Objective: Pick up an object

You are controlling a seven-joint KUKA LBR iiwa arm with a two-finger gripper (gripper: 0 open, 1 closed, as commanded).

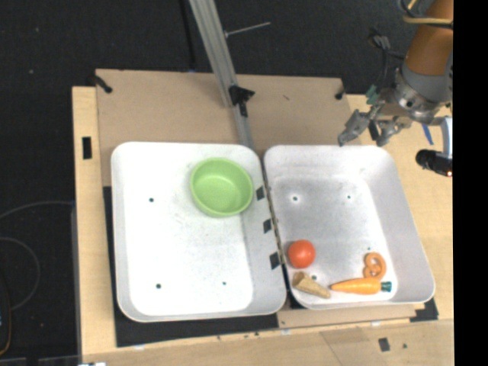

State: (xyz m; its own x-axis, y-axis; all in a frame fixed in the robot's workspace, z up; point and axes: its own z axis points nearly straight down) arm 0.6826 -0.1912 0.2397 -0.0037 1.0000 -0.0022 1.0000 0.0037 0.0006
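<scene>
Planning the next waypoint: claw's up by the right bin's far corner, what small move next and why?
Probably bring the claw toward the near end of the right bin, over the tomato. It hangs apart from everything, and the tomato sits clearer of the wall than the carrot.

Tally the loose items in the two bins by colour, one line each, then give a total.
Green: 1, the bowl in the left bin
Red: 1, the ball
Orange: 2, the carrot and the small curled piece
Tan: 1, the wedge
Total: 5
</scene>
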